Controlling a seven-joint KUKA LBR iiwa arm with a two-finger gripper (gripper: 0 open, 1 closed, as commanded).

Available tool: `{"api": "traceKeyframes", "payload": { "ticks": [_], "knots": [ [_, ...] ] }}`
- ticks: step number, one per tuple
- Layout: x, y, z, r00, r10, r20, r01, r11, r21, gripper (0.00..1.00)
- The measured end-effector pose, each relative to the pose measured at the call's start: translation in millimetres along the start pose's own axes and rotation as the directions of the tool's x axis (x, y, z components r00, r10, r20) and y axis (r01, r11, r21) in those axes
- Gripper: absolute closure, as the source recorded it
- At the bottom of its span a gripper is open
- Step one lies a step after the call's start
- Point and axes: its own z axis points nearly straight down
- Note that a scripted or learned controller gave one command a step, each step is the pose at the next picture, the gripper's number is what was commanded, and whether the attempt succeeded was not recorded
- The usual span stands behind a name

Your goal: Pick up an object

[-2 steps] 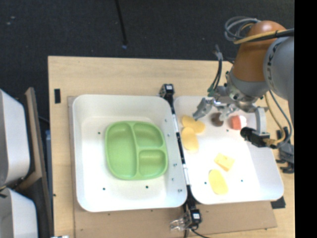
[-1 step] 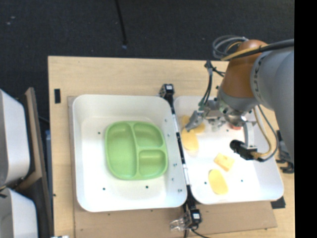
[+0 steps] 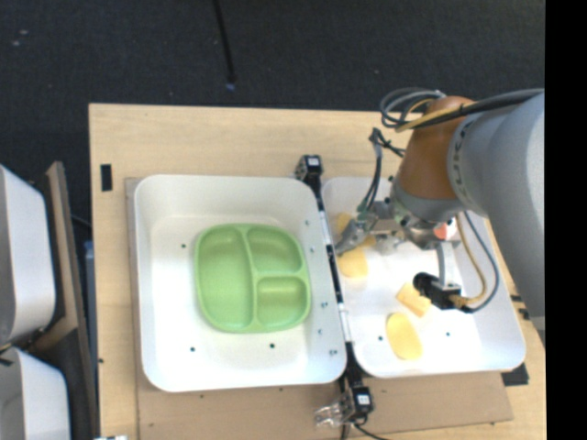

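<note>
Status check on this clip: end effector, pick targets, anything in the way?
End effector low in right white bin, near the divider. Pale yellow foam pieces loose on bin floor, none seen held. Green compartment tray in left bin, clear of it.

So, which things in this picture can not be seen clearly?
- Hand: in the camera view, small and blurred; open or shut, unclear.
- Pale yellow lump by the bin divider: partly behind the hand.
- Right white bin: far part covered by the grey arm.

A light wooden bench top (image 3: 229, 140) carries two shallow white plastic bins set side by side, the left bin (image 3: 156, 273) touching the right bin (image 3: 486, 337).
</note>
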Motion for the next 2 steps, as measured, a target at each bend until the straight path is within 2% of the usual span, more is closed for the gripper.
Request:
{"api": "traceKeyframes", "payload": {
  "ticks": [1, 2],
  "knots": [
    [-1, 2, -13, 1.000, 0.001, 0.000, -0.001, 1.000, -0.006, 1.00],
    [2, 11, -61, 1.000, -0.001, 0.000, 0.001, 1.000, -0.008, 1.00]
  ]
}}
